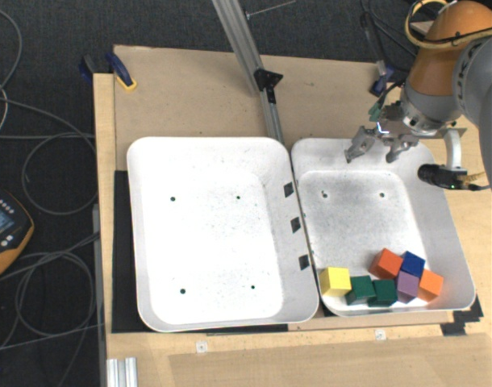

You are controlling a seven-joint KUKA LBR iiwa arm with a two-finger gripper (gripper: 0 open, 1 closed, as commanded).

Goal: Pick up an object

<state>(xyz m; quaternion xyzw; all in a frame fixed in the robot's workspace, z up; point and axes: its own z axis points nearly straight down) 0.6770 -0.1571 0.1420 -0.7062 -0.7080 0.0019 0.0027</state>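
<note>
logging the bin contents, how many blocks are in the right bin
7, all clustered at the near end of the right bin: yellow block, two green blocks, red block, blue block, purple block, orange block. More may hide beneath.

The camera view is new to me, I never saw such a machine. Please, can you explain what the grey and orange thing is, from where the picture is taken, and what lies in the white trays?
The grey and orange thing is a robot arm, reaching in from the right. At its end sits a gripper with two fingers, open and holding nothing, above the far edge of the right bin. One camera, fixed above the bench, looks down at a slant. Two shallow white bins stand side by side. In the near corner of the right bin lie small coloured blocks: yellow, green, orange, blue and purple. The left bin shows dark specks on its floor. Cables lie on the floor at left.
</note>
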